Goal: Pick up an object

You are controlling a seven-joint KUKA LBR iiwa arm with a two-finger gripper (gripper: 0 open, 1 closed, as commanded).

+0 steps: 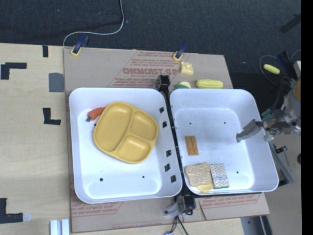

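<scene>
Gripper (244, 133) low over right bin (244, 99), just inside its right wall; cannot tell whether released or clenched; nothing seen in it. Brown block (191, 145) flat near that bin's middle, apart from every wall, bare floor between it and gripper. Sponge (199, 175) and patterned packet (219, 175) side by side, touching, tight against front edge. Left bin (78, 146): yellow tray (126, 131) filling centre, tilted; orange piece (95, 113) tucked at its upper left edge, near back wall. Corn (209, 84) on table behind right bin.
</scene>
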